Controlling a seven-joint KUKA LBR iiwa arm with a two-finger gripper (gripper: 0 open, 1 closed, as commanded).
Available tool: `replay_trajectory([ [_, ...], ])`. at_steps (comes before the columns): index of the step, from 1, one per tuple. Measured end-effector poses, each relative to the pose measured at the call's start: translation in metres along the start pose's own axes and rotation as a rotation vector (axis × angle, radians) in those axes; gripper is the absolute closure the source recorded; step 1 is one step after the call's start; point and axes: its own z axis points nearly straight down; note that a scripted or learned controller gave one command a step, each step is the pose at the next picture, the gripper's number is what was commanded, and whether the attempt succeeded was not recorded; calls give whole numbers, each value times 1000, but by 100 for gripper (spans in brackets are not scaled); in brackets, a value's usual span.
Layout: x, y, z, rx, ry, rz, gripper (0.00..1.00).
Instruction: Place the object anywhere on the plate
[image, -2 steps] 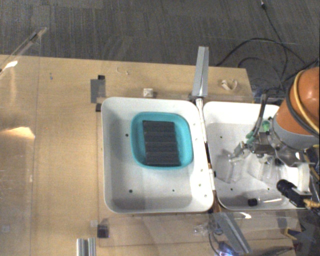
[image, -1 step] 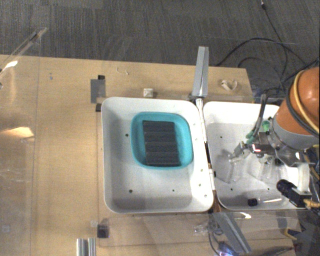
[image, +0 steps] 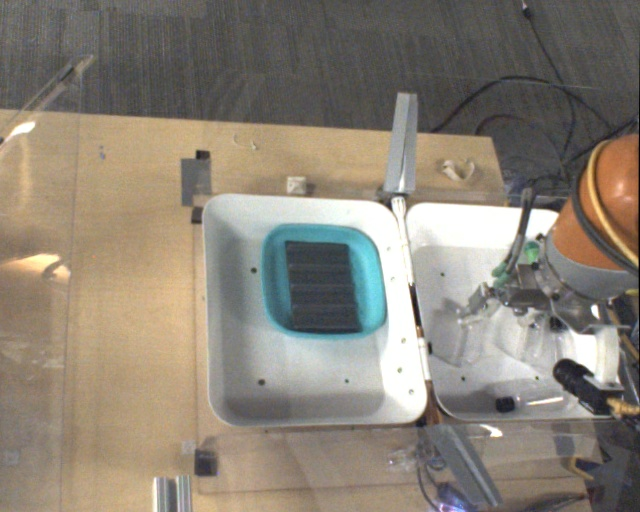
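Grey arm's fingers (image: 478, 312) hang over right bin (image: 450, 390); their spread unclear; no writing legible.

Two bins stand side by side on the bench (image: 110, 300). In the left bin (image: 235, 380) a plate (image: 374, 275) lies toward the back, and a ridged insert (image: 322, 287) lies on the plate. The right bin (image: 450, 395) touches the left one along a shared edge. The arm (image: 600, 220) reaches in from the right, above the right bin. Its gripper (image: 480, 305) is low over the middle of this bin, perhaps near a clear object (image: 455, 345), which is hard to see.
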Motion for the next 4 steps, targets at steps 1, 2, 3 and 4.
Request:
replay_trajectory([
  [1,0,0,0,0,0,0,0],
  [2,-78,0,-32,1,-1,71,0],
  [3,-109,1,-56,2,-2,164,0],
  [4,-112,1,-189,0,-2,270,0],
])
